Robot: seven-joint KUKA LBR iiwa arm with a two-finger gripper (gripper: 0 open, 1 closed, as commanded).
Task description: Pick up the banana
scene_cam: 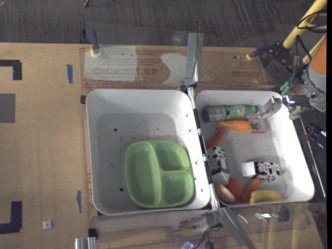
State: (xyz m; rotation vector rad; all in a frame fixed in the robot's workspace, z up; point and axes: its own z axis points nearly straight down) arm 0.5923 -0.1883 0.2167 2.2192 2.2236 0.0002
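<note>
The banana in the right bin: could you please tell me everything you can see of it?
The banana is small, yellow and smooth, likely a plastic toy. It lies flat and whole, roughly crosswise, slightly curved, by the near wall of the right bin, towards its right corner. Its left end meets an orange-red piece; a black-and-white carton lies just behind it. The hand is at the bin's far side, well away from it.

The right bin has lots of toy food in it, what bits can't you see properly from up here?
- Gripper: small and blurry in the camera view, so whether it is open or shut is unclear.
- Arm: cut off by the right edge.
- Green bottle: label too small to read.
- Banana: one end is tucked against the neighbouring orange piece.
</note>
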